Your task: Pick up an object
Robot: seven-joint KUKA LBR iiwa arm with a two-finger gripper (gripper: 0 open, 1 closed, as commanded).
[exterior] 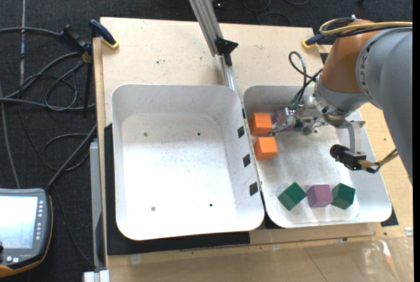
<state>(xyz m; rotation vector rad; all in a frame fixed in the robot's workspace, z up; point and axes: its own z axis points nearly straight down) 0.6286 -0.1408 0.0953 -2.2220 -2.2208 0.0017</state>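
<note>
Orange block [262, 122] is the likely target: it sits in the upper left part of the right bin [377, 205], close to that bin's left wall, with the gripper [287, 119] right beside it on the frame-right side. Gripper is low in the bin and looks to be touching or nearly touching the block, but the fingers are too small and cluttered by cables to read, so I can't tell if it's open or closed, and nothing shows the block actually between them. My read: approach/grasp step, no lift yet. Next move needs a confirmed close on the block, then a straight vertical pull. Second orange block [266, 147] lies just below the first, near or touching it; a sloppy grasp could nudge it. Tight side is frame-left: the bin wall and the divider where the left bin [125, 143] meets it leave little room for a finger on that side of the block. Frame-right and downward there's open floor until the row along the lower edge: green block [292, 196], purple block [319, 195], second green block [343, 195], well apart from the gripper. Grey arm [387, 71] enters from the upper right; the slanted metal rail [200, 2] ends above the divider, near the lift path.
</note>
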